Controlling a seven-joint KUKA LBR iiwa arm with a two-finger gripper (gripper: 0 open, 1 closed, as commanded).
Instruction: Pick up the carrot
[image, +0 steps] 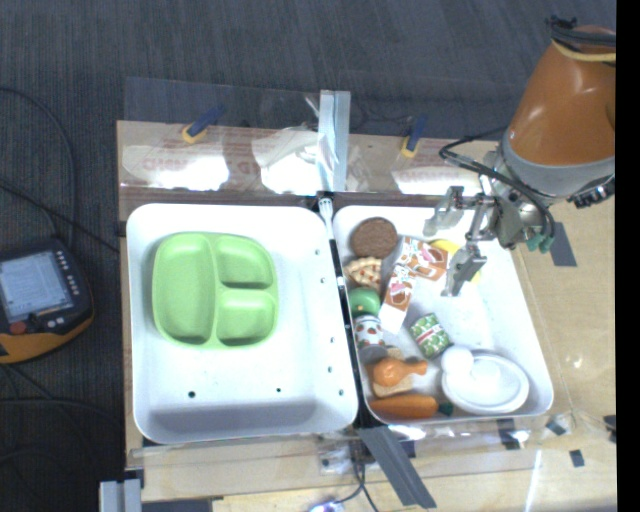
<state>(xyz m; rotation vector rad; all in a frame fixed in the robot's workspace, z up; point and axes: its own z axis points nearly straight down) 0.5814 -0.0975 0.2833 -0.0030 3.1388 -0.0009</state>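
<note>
The carrot (405, 406), orange-red and elongated, lies along the front wall of the right bin (520, 300), just left of a white bowl. My gripper (453, 247) hangs over the back right part of that bin, well behind the carrot, above a small yellow toy and a red-and-white packet. Its two grey fingers (464, 268) stand apart, and nothing is held between them.
The right bin is crowded: a brown round patty (374, 236), a waffle (364, 270), a small carton (398, 296), a green can (428, 335), a drumstick (398, 373) just behind the carrot, and the white bowl (485, 381). A green divided tray (213, 288) lies in the left bin (240, 400).
</note>
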